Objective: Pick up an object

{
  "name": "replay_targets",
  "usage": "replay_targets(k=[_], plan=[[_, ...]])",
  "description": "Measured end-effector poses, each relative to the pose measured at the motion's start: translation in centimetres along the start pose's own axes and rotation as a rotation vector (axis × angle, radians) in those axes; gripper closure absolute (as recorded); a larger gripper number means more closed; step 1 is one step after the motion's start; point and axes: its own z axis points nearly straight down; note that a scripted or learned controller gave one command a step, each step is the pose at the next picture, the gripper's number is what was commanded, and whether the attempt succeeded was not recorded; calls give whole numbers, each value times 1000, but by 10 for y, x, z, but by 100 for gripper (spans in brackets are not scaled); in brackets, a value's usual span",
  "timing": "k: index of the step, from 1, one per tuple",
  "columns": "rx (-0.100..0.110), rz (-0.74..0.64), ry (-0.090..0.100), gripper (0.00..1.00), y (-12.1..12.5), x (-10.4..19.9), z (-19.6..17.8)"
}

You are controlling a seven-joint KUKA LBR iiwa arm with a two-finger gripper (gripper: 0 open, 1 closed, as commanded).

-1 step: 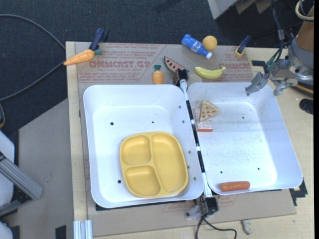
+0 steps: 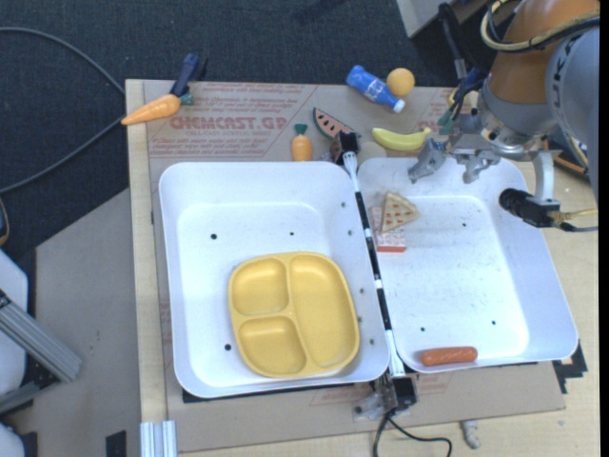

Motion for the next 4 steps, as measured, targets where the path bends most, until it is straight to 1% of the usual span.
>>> replay_targets(k=[1, 2, 3, 4], plan=[[0, 1, -2, 0, 6, 21, 91], [0, 1, -2, 0, 7, 21, 93], [-2, 0, -3, 100, 7, 21, 83], [-1, 3, -2, 100, -78, 24, -7]])
